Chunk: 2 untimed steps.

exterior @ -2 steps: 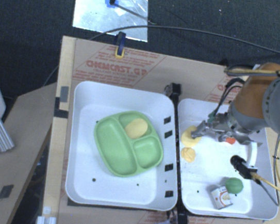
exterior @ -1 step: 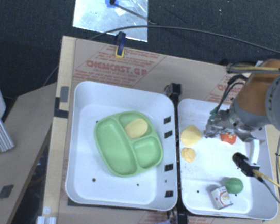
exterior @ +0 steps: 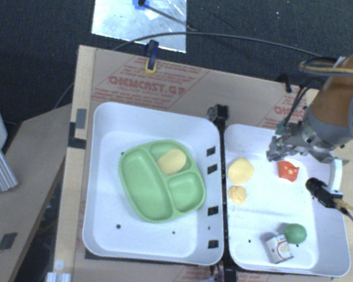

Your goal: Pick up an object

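My gripper (exterior: 280,149) hangs over the far part of the right bin (exterior: 333,259), just left of a small red object (exterior: 288,170) that lies on the bin floor. Nothing shows between the fingers. Two yellow items lie near the bin's left wall: a larger pale yellow one (exterior: 240,171) and a smaller one (exterior: 237,194) below it. A green ball (exterior: 295,233) and a small white can (exterior: 278,248) rest near the front of the right bin.
The left bin (exterior: 95,223) holds a green divided plate (exterior: 149,189) with a yellow object (exterior: 172,161) in its upper compartment. Black clips (exterior: 214,172) run along the divider between the bins. Cardboard lies under both bins.
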Each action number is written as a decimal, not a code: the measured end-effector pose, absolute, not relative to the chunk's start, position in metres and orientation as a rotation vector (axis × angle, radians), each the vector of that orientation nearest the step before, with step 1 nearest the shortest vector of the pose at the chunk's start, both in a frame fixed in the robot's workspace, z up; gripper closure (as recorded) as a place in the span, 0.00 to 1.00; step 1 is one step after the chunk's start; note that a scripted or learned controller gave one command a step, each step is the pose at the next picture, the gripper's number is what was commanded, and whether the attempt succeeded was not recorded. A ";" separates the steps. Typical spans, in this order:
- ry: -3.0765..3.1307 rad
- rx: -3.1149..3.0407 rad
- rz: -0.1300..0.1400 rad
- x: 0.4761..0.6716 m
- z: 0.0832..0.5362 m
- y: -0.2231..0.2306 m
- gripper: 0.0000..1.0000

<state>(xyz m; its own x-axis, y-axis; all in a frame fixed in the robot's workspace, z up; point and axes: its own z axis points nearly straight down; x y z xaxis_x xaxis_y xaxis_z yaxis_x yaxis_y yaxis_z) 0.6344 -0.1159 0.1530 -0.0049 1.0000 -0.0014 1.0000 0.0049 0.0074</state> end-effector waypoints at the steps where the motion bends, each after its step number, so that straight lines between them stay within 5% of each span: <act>1: 2.224 2.210 0.008 0.634 0.216 -0.110 1.00; 2: 2.225 2.210 0.007 0.636 0.260 -0.110 1.00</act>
<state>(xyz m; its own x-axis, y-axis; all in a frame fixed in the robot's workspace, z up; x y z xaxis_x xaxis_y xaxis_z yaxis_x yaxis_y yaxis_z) 0.6357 -0.1101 0.2604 -0.0071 1.0000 -0.0009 0.9999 0.0071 0.0071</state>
